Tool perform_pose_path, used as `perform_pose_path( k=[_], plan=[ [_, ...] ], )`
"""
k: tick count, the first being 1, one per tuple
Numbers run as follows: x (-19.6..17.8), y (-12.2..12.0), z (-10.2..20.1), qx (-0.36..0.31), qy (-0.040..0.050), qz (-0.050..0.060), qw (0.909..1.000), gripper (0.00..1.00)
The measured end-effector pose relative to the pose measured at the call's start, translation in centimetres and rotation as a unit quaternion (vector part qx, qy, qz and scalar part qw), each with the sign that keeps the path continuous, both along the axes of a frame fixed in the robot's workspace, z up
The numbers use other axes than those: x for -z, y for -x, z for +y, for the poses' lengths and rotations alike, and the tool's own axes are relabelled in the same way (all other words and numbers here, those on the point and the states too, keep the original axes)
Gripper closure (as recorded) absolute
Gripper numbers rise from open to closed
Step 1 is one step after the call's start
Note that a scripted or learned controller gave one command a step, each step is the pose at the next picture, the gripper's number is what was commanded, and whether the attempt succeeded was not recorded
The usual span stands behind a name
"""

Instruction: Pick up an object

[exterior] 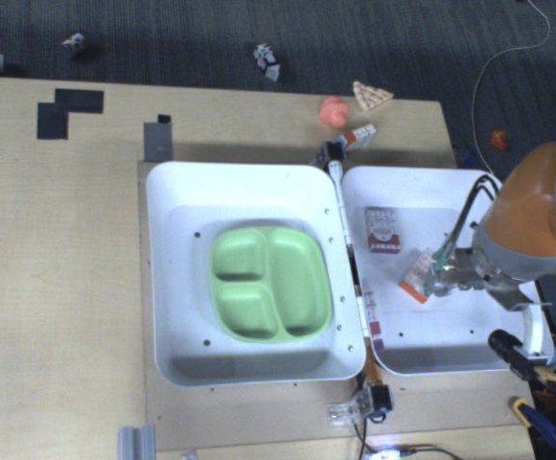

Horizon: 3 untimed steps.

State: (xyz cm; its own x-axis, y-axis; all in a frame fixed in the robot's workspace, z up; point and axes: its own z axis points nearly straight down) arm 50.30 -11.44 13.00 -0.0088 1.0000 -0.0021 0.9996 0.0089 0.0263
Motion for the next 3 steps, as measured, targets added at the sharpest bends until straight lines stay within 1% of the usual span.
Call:
perform_pose_path(
  k=[1, 2, 3],
  plan=[
    [0.0, 0.0, 0.0, 0.000, 0.0000, 0.000, 1.0000, 0.00],
    [4.3, -1.4, 2.8, 0.003, -0.0002, 0.010, 0.9999, 0.00],
    [3.2, -1.6, 2.9, 0.002, -0.0003, 0.007, 1.0000, 1.00]
  ],
)
